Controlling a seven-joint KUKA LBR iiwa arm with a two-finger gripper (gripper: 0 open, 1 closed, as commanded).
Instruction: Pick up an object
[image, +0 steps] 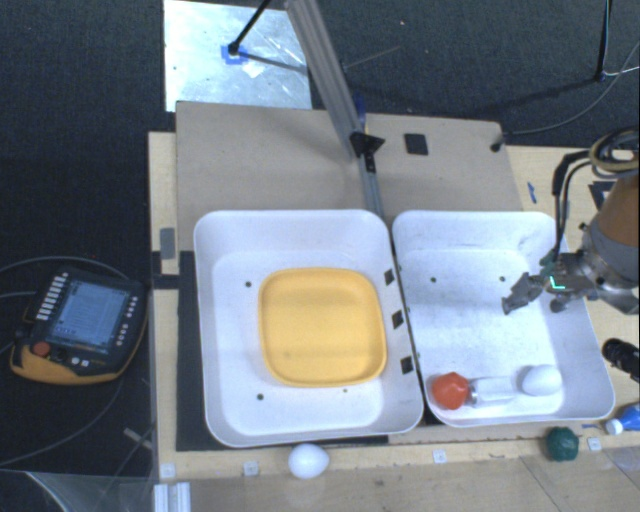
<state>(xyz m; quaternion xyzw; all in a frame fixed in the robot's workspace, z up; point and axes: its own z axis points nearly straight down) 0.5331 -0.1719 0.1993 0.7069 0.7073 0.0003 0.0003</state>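
Risk was a miss: gripper (528, 297) hung over the right bin's (470, 240) bare middle, well apart from the objects along its near wall. Round shapes there could roll off a closing pinch. Finger state: can't tell. Candidates were an orange-red ball (450, 390), a clear tube-like piece (492, 390) and a white egg-shaped object (541, 380), lying in a row, apparently touching.

Plate (323, 326) lies in left bin (222, 300); right bin (455, 232) holds ball (449, 390), tube (490, 391), egg (541, 380) along its front wall — gripper (540, 295) above, second egg (308, 461) on the bench before the left bin.
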